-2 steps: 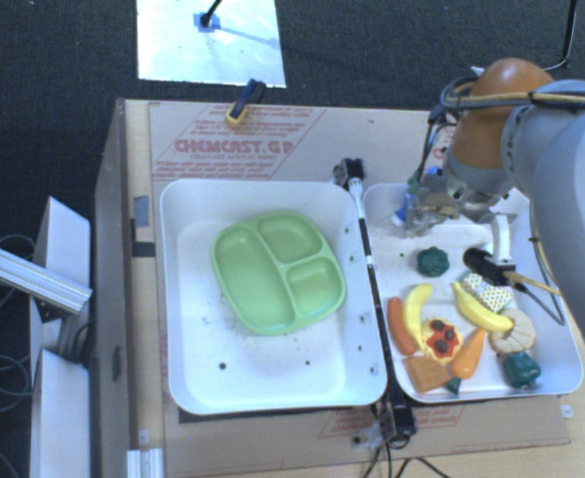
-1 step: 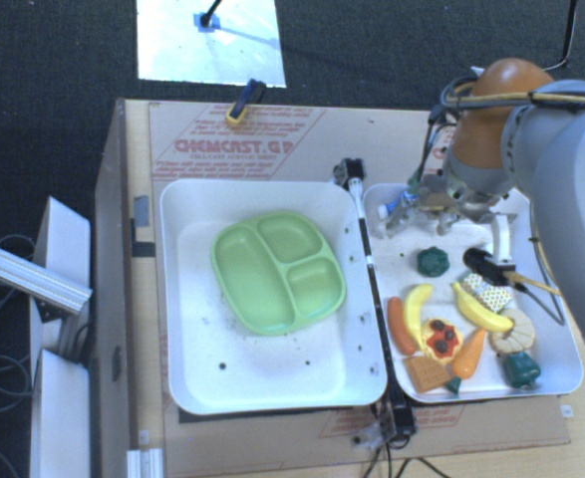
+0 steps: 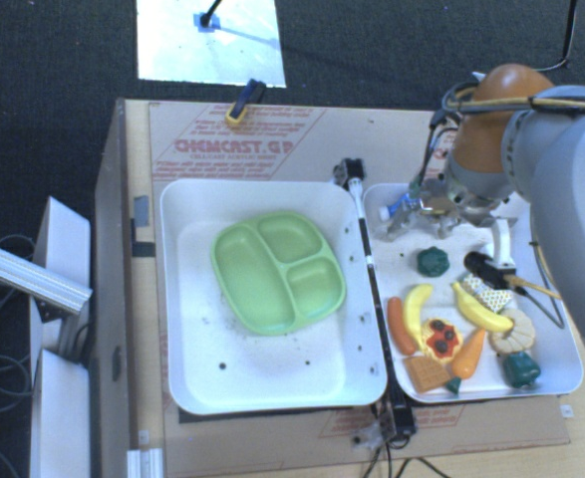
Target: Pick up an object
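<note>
Two bins lay side by side; the gripper point(image 3: 424, 219), fingers spread and holding nothing, hovered at the right bin's point(image 3: 571, 366) far end, the green lump point(image 3: 433, 261) just below it.

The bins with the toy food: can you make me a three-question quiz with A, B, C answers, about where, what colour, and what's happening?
1. Where is the green tray?
A. left bin
B. right bin
C. on the floor

2. How many bananas are there?
A. none
B. two
C. five

3. What is the gripper doing?
A. hovering at the right bin's far end
B. pressing the tray
C. lifting a carrot

Answers:
1 A, the tray lies in the left bin.
2 B, one banana and another banana lie among the food.
3 A, it is above that bin's far end.
</note>
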`<state>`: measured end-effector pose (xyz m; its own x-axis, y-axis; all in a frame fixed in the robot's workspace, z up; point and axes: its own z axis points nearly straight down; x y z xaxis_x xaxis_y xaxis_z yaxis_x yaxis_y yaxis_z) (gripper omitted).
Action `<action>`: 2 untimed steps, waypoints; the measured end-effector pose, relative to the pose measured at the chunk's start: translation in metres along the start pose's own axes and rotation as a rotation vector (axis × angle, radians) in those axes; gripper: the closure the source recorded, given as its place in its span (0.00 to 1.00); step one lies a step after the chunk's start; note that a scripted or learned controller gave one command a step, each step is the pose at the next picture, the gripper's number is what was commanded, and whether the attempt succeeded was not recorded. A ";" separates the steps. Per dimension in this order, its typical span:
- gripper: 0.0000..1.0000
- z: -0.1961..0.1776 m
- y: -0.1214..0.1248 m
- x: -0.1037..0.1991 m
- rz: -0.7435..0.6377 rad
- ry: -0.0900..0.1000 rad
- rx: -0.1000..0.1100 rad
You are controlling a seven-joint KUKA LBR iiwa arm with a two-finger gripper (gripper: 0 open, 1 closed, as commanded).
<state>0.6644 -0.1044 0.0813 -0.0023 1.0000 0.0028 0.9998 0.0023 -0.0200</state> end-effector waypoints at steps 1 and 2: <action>0.00 0.000 0.000 0.002 0.000 -0.003 -0.001; 0.00 0.000 0.000 0.002 0.000 -0.003 -0.001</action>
<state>0.6645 -0.1024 0.0817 -0.0020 1.0000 0.0000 0.9998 0.0020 -0.0186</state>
